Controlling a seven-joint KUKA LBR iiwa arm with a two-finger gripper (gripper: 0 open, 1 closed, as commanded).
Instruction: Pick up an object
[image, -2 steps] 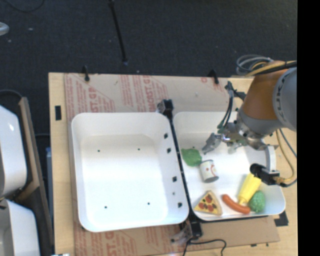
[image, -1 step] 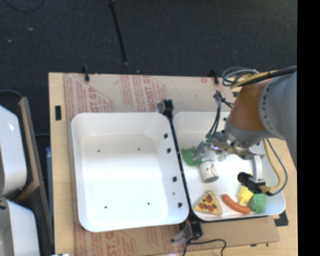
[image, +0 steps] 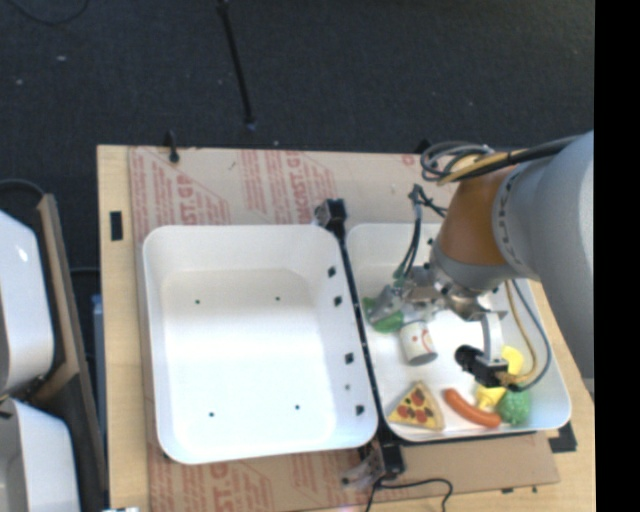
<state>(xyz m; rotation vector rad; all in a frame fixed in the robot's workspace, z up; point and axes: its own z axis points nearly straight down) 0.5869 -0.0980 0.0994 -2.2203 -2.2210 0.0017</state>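
Arm (image: 520, 220) reaches down into the right bin (image: 385, 240), its jaws (image: 412, 305) low among the toys; whether they are open or closed, I cannot tell. Just beside them lie a green piece (image: 384, 318) and a white cup (image: 418, 343). Pizza slice (image: 417, 408), sausage (image: 470, 408) and broccoli (image: 515, 406) sit along the near wall.

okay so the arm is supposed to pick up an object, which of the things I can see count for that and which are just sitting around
For the job:
gripper
green toy
white cup
pizza slice
sausage
broccoli
yellow toy
right bin

Just lying about:
left bin
cardboard sheet
black cable
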